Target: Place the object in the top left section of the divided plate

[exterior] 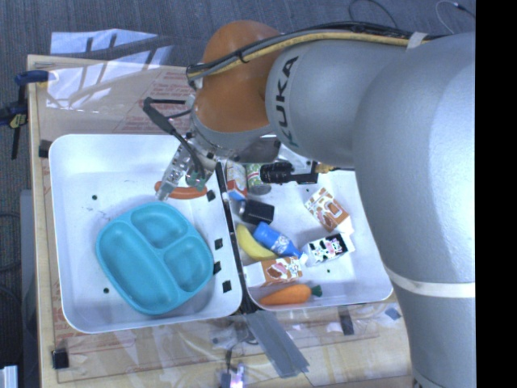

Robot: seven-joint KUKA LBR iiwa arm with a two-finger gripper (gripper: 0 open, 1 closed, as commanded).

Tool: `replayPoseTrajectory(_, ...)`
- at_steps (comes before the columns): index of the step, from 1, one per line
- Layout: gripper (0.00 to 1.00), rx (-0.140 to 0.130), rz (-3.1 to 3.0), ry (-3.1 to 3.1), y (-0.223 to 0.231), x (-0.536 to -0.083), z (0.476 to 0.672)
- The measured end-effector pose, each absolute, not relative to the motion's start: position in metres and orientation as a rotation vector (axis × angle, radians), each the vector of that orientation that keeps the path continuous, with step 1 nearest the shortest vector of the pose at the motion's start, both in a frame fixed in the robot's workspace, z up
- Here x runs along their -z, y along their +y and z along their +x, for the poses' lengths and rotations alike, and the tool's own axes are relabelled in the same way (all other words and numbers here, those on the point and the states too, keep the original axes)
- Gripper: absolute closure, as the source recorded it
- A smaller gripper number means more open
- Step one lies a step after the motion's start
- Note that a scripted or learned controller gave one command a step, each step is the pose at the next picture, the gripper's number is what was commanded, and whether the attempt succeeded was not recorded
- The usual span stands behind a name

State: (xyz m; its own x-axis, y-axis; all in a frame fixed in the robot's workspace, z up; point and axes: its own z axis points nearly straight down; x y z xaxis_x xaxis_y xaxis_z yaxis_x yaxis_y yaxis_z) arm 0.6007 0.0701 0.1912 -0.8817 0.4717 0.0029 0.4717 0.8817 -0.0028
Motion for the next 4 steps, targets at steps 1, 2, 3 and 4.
replayPoseTrajectory(1, 0.0, -0.004, -0.765, -3.044, 0.069, -0.191, 0.601)
replayPoseTrajectory(2, 0.0, 0.0, -1.302, -2.861, 0.112, -0.38, 0.573)
replayPoseTrajectory(3, 1.0, -0.003, -1.288, -2.867, 0.114, -0.39, 0.573)
replayPoseTrajectory(4, 1.0, -0.006, -1.45, -2.785, 0.17, -0.306, 0.504)
